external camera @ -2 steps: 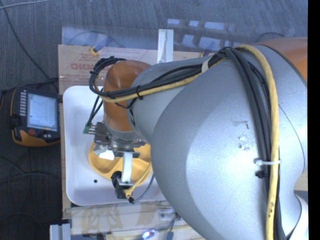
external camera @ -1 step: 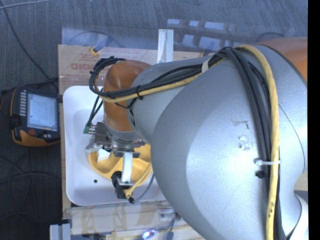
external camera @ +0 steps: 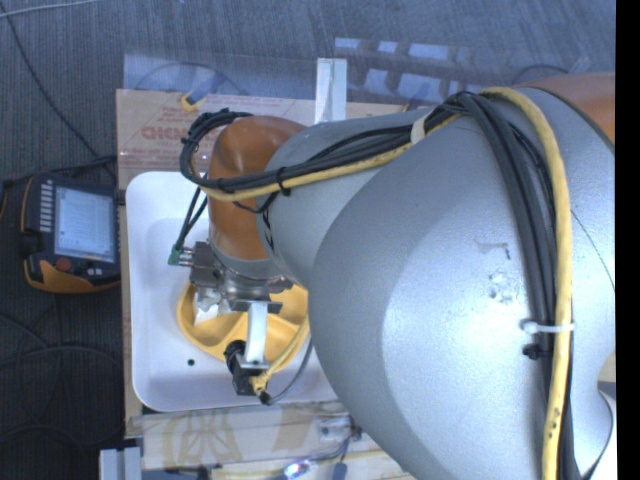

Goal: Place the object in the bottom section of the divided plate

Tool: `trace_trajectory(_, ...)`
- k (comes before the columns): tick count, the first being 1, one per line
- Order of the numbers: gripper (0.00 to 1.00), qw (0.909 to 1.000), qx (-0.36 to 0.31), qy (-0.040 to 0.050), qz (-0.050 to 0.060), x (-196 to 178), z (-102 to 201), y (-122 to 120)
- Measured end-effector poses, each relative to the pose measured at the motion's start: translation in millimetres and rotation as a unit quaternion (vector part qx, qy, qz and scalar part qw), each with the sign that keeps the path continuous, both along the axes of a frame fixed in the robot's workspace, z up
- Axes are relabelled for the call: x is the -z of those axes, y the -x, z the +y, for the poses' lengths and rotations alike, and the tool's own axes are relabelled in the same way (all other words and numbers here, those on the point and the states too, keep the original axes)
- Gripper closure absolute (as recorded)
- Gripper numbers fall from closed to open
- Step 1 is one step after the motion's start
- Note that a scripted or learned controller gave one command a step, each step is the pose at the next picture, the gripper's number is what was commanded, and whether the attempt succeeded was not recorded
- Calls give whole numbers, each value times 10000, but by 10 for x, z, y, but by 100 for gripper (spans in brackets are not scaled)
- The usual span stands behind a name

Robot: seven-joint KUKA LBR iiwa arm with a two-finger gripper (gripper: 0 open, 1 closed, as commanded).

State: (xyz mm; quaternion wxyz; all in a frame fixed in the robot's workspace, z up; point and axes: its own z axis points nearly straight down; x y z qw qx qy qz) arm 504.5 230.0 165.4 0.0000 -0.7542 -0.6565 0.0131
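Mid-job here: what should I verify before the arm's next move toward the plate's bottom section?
1. The yellow divided plate lies inside the white bin: ok.
2. The pincer sits over the plate: ok.
3. An object in the pincer: cannot tell; the wrist hides that spot.
4. Which section lies under the pincer: cannot tell; the dividers are covered.
5. State of the second bin: cannot tell; the grey arm covers it.
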Motion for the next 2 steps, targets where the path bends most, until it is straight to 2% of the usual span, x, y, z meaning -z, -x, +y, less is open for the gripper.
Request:
trace_trajectory(1,0,10000,0,5,-3,0,-1,0)
trace_trajectory(2,0,9937,-1113,-65,-79,-297,-96,-675)
